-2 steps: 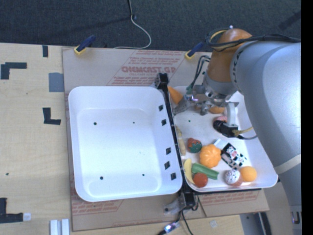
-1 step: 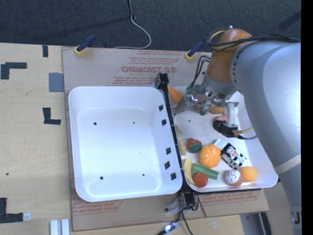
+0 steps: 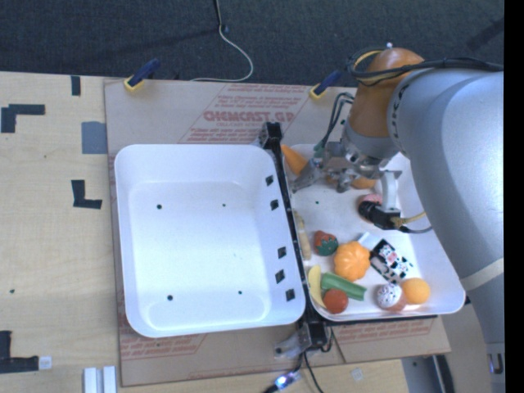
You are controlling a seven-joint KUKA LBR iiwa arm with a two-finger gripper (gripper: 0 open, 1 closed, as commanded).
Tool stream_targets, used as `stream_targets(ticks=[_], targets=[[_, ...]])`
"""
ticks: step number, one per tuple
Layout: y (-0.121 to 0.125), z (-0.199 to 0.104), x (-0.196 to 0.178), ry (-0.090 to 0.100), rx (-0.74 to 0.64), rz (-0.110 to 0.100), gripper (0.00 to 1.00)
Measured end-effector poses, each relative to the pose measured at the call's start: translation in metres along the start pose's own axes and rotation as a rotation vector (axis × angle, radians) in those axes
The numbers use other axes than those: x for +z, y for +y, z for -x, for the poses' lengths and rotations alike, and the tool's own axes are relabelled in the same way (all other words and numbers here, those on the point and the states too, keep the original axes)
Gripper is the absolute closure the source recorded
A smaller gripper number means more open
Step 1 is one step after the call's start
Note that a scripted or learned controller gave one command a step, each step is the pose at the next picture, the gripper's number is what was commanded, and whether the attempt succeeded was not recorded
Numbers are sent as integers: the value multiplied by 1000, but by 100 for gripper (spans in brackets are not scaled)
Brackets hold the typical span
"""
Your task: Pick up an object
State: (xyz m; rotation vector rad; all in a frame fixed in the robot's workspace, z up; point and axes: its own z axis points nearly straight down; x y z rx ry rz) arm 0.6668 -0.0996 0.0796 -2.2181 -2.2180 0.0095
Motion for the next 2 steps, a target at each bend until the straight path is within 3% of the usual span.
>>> stream_targets(ticks=[2], targets=[[0,-4,0,-1,0,-1,0]])
